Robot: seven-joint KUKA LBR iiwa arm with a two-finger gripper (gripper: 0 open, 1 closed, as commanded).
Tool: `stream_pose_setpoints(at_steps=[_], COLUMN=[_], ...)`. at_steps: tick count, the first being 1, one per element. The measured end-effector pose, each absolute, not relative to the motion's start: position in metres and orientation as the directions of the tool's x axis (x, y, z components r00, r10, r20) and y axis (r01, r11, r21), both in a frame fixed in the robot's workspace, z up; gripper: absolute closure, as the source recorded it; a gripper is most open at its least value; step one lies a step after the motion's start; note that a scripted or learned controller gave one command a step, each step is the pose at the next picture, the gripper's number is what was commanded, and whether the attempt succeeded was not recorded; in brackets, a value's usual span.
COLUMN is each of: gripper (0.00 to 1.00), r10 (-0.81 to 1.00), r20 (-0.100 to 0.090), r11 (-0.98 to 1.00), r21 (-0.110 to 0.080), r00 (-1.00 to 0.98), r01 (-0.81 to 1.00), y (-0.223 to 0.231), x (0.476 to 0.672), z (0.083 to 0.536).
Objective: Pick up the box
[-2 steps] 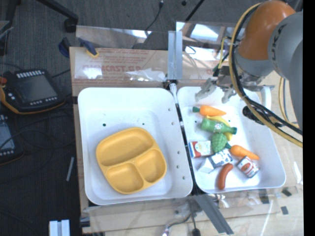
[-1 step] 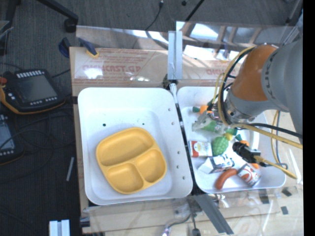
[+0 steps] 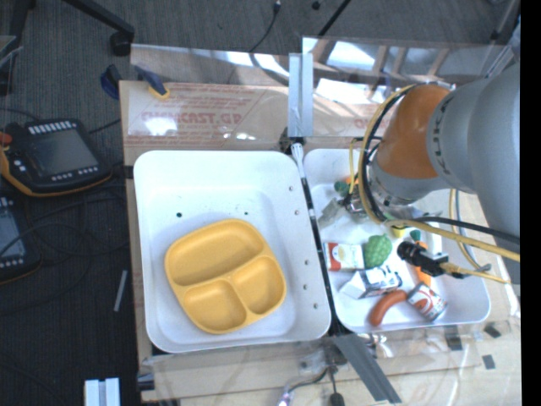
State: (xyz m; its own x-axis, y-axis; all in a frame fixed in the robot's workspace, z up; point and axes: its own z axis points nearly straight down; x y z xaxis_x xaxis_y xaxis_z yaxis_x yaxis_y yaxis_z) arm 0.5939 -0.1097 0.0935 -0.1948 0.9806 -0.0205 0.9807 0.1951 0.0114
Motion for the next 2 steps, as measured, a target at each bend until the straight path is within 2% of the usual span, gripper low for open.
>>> stream_pose_setpoints(at_steps=[1, 2], gripper=[0.0, 0.0], r10=[0.978, 0.973], r20=[-0.01, -0.015], r11=[-0.207, -0.231], r21=[-0.014, -0.011], r00=[0.207, 0.231], r01=[0.978, 0.973], y=[-0.115, -0.1131], x=[0.6663, 0.6654], z=[0.091, 0.0911])
